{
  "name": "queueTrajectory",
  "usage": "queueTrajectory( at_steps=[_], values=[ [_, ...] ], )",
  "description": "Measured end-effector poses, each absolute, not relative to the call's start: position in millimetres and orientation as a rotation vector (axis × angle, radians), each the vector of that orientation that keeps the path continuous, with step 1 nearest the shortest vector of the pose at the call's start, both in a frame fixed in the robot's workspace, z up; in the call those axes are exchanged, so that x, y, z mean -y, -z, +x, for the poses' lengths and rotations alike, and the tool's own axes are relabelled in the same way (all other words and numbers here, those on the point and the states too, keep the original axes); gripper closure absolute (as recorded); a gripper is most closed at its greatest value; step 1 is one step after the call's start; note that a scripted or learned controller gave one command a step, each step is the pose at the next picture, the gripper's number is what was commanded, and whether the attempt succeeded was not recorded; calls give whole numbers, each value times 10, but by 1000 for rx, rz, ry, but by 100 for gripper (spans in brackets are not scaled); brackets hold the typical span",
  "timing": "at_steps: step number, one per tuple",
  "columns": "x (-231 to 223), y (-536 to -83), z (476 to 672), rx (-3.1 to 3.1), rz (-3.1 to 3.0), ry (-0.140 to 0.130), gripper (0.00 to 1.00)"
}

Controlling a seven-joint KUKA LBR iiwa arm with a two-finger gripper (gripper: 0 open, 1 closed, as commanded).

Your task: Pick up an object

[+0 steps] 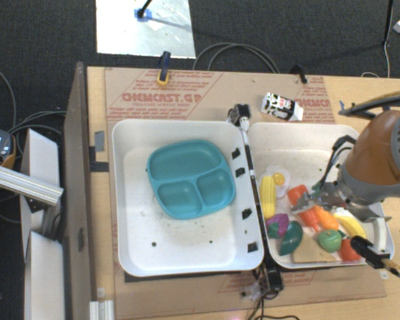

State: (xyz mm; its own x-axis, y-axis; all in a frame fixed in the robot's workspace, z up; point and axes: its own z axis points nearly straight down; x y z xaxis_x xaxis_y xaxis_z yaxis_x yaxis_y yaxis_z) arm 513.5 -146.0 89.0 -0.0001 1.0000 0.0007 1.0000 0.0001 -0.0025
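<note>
The right bin (300, 139) holds a heap of toy foods: a yellow corn cob (269, 191), a purple piece (277, 224), a dark green piece (291, 237), an orange chunk (297, 194), an orange carrot (317, 217), a green apple (330, 240), a yellow banana (352, 225) and a red piece (350, 249). My gripper (320, 196) is low in this bin, right above the orange chunk and the carrot. The arm's orange band (380, 155) rises behind it and hides the bin's right side. I see nothing lifted off the pile.
The left bin (130, 135) carries a teal divided plate (190, 179). Black clips (243, 172) line the wall between the bins. A small black-and-white box (282, 106) lies on the cardboard behind the right bin. Cables run past the bench's back edge.
</note>
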Motion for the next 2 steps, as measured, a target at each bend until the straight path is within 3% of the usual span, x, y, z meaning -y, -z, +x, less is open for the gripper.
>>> queueTrajectory(
  at_steps=[1, 2],
  values=[
    [1464, -1033, 5187, 2231, -2225, 9, 100],
    [293, -1894, 5358, 2244, -2205, 17, 100]
  ],
)
